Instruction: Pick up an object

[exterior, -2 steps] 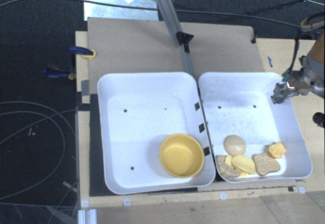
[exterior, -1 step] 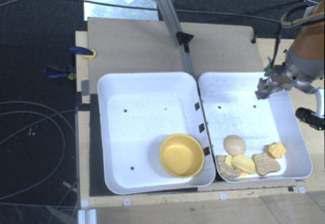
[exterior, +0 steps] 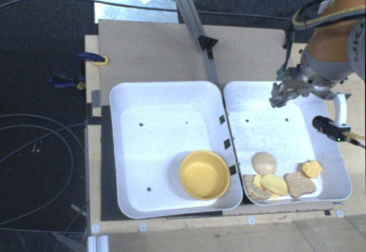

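the tool (exterior: pixel 280 96), its opening impossible to tell, hangs at upper right, well apart from the crowded food pieces (exterior: pixel 280 179) at lower right; a grab there may slip.

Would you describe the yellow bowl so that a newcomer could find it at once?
Look at the left white bin, the one away from the arm. The yellow bowl sits upright near its front right corner. It is round, and nothing else lies beside it, whereas the small food pieces are clustered in the right bin.
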